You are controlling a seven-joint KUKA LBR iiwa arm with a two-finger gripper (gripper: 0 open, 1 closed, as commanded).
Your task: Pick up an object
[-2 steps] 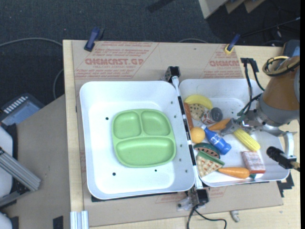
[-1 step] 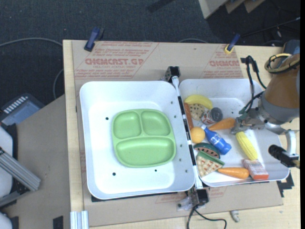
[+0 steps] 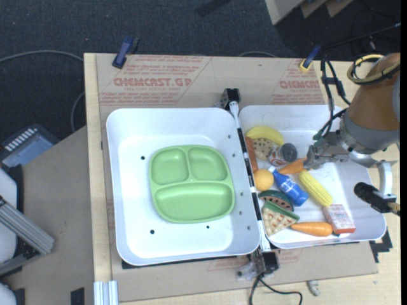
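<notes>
Fingers (image 3: 313, 159) sat low beside an orange carrot (image 3: 294, 167) in the right bin (image 3: 305, 114); their spread was unreadable.

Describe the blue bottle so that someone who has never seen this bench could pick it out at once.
Look in the right-hand white bin, the one crowded with toy food, not the one with the green plate. Near its left side, the blue bottle lies tilted between the orange ball and the corn cob. It is the only blue thing there, with a white cap.
</notes>
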